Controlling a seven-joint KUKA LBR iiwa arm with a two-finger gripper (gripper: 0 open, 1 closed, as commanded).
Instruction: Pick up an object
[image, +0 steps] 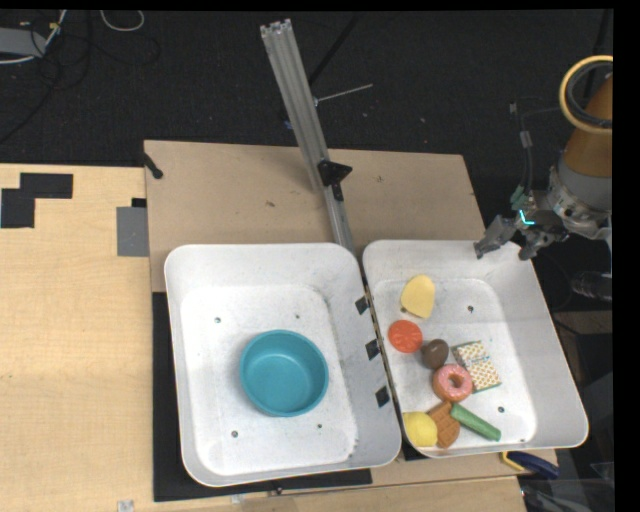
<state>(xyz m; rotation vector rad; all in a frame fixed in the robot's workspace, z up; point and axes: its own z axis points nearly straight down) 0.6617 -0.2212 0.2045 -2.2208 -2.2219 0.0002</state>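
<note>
Right bin (520, 300) holds the candidate items; left bin (200, 300) holds a blue bowl (284, 372). The claw (507, 240) hovers at the right bin's 1 o'clock rim, fingers spread, holding nothing. Recommended target: the yellow fruit (419, 295), standing apart; descend vertically, centred

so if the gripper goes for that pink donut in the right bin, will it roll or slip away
The pink donut lies flat, so it probably won't roll. It looks smooth and rounded, so fingers might slip off. It sits crowded against the brown ball and green piece, so a push would likely nudge them.
</note>
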